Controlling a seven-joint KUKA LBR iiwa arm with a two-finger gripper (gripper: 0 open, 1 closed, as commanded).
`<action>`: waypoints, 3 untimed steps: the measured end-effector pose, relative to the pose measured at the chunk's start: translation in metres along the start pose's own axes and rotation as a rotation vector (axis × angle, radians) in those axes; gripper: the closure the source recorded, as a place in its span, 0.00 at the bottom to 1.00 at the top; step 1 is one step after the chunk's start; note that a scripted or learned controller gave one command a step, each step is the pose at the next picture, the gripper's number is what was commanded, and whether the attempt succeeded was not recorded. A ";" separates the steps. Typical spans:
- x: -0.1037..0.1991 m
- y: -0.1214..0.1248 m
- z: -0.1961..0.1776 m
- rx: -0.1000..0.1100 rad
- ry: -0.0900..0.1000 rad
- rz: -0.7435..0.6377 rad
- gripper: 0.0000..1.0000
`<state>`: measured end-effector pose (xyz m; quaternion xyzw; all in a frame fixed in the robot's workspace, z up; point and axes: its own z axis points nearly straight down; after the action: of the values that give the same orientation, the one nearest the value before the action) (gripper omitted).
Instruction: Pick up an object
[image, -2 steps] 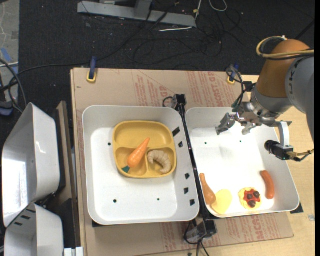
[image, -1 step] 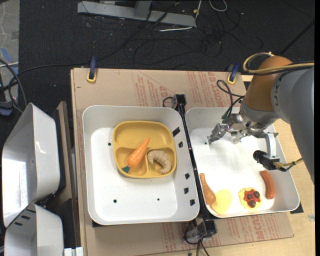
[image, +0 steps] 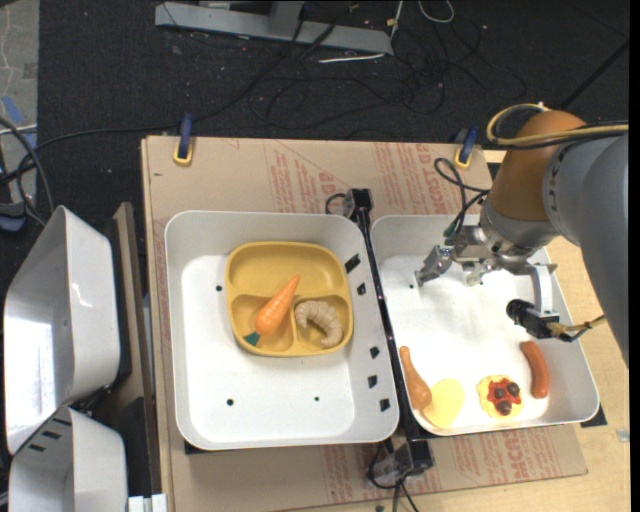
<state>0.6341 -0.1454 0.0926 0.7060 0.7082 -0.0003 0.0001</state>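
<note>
My gripper (image: 455, 270) hangs over the upper part of the right bin (image: 470, 325), its fingers spread open with nothing between them. Along that bin's front edge lie an orange drumstick-shaped piece (image: 413, 377), a pale yellow round piece (image: 447, 400), a small tart with red and dark toppings (image: 501, 395) and a red sausage (image: 538, 368). All of them are well below the gripper in the view and apart from it. In the left bin (image: 200, 380), a yellow divided plate (image: 285, 260) holds a carrot (image: 277, 305) and a shrimp (image: 320, 322).
The grey arm with its orange band (image: 530, 175) comes in from the upper right, above the right bin's far corner. A black divider with clips (image: 368, 300) runs between the bins. Two blue-and-yellow clamps (image: 182, 150) (image: 465, 150) hold the cardboard base. White containers (image: 55, 320) stand at the left.
</note>
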 end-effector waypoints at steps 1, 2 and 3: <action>0.000 0.001 -0.011 -0.002 0.000 -0.001 1.00; -0.006 0.009 -0.058 -0.005 -0.001 0.000 1.00; -0.006 0.013 -0.102 -0.006 -0.001 0.000 1.00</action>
<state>0.6472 -0.1514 0.1945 0.7060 0.7082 0.0015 0.0024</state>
